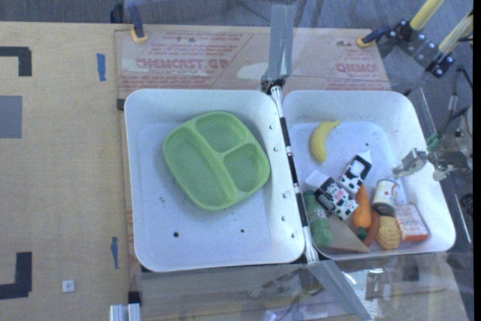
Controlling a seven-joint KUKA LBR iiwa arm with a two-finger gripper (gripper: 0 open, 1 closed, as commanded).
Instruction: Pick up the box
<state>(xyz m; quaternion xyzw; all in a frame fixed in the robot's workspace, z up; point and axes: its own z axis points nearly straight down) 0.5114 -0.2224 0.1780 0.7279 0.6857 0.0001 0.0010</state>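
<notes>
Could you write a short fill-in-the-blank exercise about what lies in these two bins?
1. The plate in the left bin is ____ in colour.
2. The banana lies in the ____ bin.
3. The plate has ____ compartments.
4. The box lies beside the can near the right bin's ____ edge.

Missing words: green; right; three; right

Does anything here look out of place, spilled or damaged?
Nothing looks spilled or broken. The toys in the right bin lie heaped against its near corner, the black-and-white carton askew among them; the banana lies apart.
</notes>
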